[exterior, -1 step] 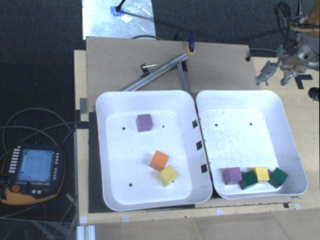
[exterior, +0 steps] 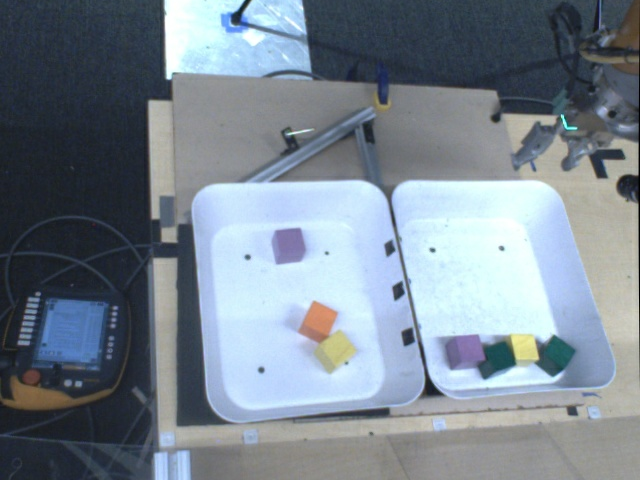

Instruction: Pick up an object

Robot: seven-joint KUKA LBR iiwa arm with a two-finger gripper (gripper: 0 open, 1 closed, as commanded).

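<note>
The left bin (exterior: 225, 298) holds a purple cube (exterior: 288, 245) toward the back, with an orange cube (exterior: 319, 320) and a yellow cube (exterior: 336, 350) touching near the front. Along the front wall of the right bin (exterior: 480, 258) lie a purple cube (exterior: 464, 350), a dark green cube (exterior: 495, 359), a yellow cube (exterior: 524, 347) and a second green cube (exterior: 556, 353). My gripper (exterior: 550, 155) hangs beyond the back right corner of the right bin, high over the bench. It is open, its two fingers spread with nothing between them.
A metal bar (exterior: 310, 146) and a clamp lie on the board behind the left bin. A teach pendant (exterior: 65, 343) with cables sits on the floor at the left. Cables run along the bench's back right.
</note>
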